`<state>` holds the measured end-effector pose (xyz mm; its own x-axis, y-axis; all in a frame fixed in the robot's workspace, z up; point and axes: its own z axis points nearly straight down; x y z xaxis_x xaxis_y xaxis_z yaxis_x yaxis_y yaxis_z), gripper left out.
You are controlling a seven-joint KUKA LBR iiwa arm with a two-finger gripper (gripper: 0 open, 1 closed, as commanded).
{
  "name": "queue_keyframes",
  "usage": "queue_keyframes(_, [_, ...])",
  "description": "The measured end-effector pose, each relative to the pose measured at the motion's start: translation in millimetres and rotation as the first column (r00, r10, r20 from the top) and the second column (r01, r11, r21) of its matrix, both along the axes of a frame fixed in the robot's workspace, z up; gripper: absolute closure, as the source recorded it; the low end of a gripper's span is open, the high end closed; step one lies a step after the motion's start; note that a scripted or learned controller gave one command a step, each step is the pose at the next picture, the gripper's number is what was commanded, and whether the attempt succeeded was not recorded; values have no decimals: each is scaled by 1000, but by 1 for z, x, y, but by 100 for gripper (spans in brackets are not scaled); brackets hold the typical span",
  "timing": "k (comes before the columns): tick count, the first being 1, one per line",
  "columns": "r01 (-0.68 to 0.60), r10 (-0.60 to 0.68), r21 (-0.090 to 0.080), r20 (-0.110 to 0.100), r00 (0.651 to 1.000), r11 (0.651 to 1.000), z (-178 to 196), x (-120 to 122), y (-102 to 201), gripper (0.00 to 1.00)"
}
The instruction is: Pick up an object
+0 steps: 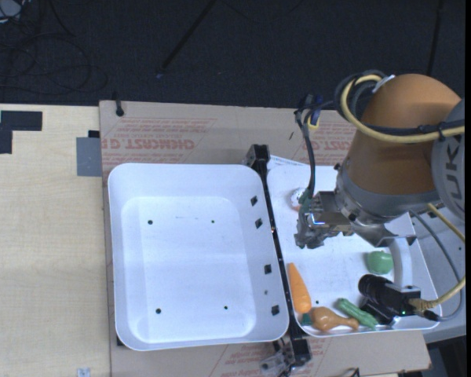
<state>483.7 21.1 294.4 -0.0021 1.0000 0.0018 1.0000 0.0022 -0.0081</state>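
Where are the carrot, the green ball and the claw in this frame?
carrot [299, 287]: camera view, middle of its orange body.
green ball [380, 261]: camera view, its visible top.
claw [309, 232]: camera view, between its fingertips.

Red print runs across the cardboard sheet [188, 136] under the two bins, just behind the left bin [190, 254]. It reads upside down from here, in capitals, and I cannot make out the words for sure. More red print shows on the cardboard's front edge, too small to read. On the grey arm [459, 167] at the right edge stand dark letters, cut off, seemingly "UK".
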Motion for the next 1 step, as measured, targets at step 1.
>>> queue_keyframes(1, [-5, 5, -1, 10, 1000, 1000, 46, 33, 72, 100])
